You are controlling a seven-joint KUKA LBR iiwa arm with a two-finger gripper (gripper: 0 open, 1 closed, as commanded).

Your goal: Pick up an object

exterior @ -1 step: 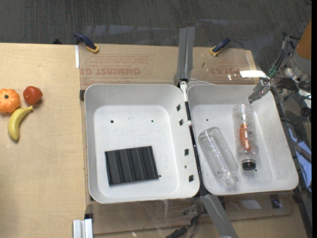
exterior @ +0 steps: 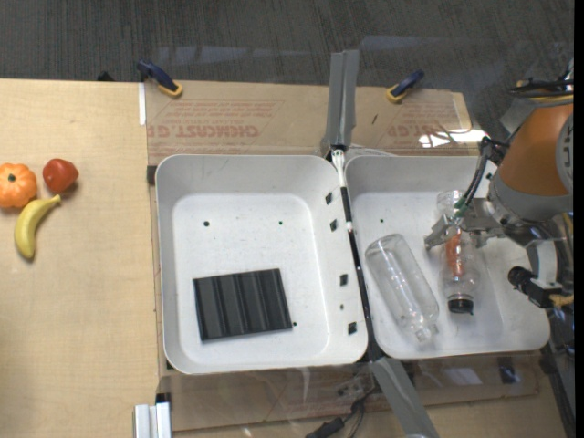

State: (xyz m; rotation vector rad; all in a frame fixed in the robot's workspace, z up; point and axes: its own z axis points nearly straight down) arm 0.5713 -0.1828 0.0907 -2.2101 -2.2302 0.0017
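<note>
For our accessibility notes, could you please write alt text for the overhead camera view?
The gripper sits over a small orange-tinted bottle in the right bin, beside a clear bottle. The left bin holds a black ridged block.

Bright even overhead light, soft shadows, mild glare on white bins (exterior: 173, 245).

The pale wooden tabletop (exterior: 82, 336) bears two shallow white plastic bins (exterior: 173, 272) side by side; an orange mandarin (exterior: 15, 186), red tomato (exterior: 60, 174) and yellow banana (exterior: 31, 225) lie near its left edge.

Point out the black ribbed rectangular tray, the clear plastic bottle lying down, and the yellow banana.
Black ribbed rectangular tray (exterior: 243, 303), camera view, centre rib.
Clear plastic bottle (exterior: 402, 286), camera view, mid body.
Yellow banana (exterior: 30, 226), camera view, mid curve.
</note>
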